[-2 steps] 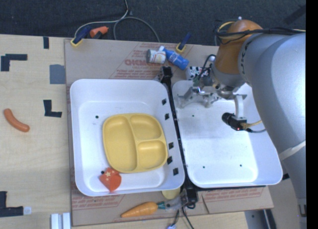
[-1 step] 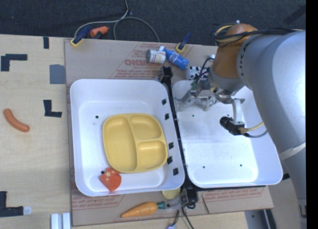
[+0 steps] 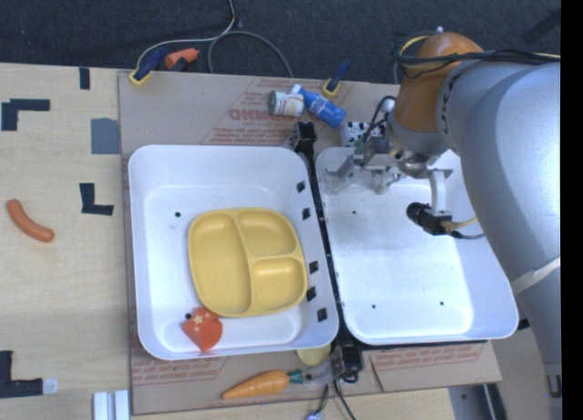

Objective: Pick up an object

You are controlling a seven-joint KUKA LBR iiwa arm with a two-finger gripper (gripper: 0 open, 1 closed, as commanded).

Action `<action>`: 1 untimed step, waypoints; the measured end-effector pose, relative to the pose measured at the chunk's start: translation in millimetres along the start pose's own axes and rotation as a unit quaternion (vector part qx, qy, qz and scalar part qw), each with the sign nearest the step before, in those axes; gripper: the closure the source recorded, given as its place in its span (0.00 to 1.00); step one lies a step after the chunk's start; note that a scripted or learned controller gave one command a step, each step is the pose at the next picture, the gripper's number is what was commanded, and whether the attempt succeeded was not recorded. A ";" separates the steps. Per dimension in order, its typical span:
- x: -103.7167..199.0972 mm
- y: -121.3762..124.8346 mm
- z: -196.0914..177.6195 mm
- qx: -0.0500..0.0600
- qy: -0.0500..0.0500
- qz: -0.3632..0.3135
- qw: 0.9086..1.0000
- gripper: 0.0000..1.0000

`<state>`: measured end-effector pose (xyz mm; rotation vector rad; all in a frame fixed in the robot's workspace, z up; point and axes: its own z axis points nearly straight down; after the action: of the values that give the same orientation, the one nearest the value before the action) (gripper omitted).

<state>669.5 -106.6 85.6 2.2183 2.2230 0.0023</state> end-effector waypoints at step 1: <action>0.5 -0.1 -10.5 0.000 -0.001 -0.001 1.000 1.00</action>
<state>669.3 -106.2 96.1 2.2155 2.2235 0.0014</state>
